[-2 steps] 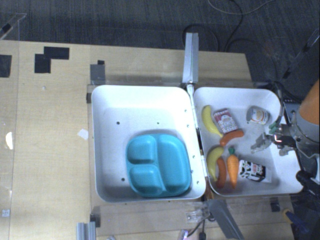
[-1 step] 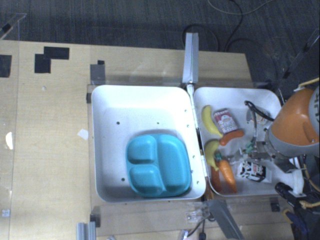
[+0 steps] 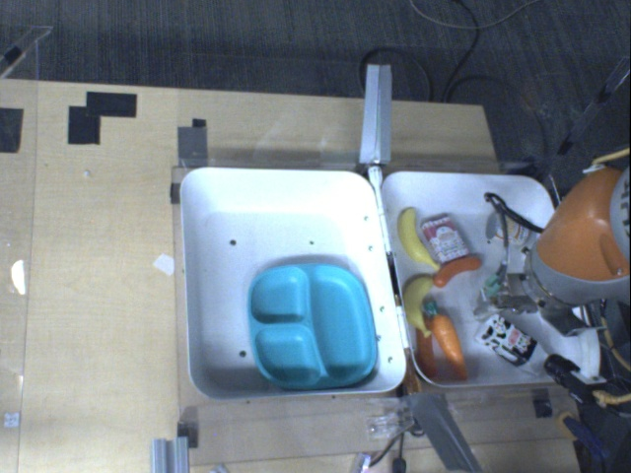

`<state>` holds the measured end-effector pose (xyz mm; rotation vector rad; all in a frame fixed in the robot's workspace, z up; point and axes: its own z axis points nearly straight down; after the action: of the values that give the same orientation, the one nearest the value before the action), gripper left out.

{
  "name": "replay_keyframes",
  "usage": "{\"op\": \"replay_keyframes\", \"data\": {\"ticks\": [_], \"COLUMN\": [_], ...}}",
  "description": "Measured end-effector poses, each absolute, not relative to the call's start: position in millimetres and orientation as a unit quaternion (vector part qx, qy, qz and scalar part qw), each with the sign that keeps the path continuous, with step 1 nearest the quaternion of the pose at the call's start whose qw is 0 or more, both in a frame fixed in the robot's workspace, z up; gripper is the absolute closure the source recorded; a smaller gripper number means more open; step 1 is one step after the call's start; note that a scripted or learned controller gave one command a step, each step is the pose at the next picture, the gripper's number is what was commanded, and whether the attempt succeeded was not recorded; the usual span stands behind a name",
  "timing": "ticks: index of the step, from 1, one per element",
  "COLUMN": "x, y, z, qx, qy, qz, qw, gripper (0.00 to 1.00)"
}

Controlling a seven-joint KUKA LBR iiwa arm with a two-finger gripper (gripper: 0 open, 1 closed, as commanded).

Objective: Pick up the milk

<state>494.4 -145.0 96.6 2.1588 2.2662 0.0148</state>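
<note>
The milk [image 3: 509, 340] is a small white carton with black patches, lying near the front right of the right bin [image 3: 463, 183]. My gripper [image 3: 501, 299] hangs over that bin just behind the carton, under the grey and orange wrist [image 3: 584, 239]. Whether it touches the carton cannot be made out.
The right bin also holds two bananas [image 3: 414, 236], a red and white packet [image 3: 441, 234], a sausage [image 3: 456, 269] and a carrot [image 3: 449, 339], all left of the milk. A blue divided tray [image 3: 312, 325] lies in the left bin [image 3: 227, 225]. A metal post [image 3: 376, 116] stands behind the bins.
</note>
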Motion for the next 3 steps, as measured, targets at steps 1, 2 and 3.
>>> {"op": "replay_keyframes", "data": {"ticks": [1, 2, 3], "x": [516.8, 501.9, 506.7], "y": [-80, -84, -105], "z": [187, 88, 89], "qx": [0.753, 0.831, 0.912], "qy": [0.658, 0.556, 0.411], "qz": [0.0001, 0.0032, 0.0076], "qw": [0.000, 0.001, 0.001], "gripper": [1.00, 1.00, 1.00]}}
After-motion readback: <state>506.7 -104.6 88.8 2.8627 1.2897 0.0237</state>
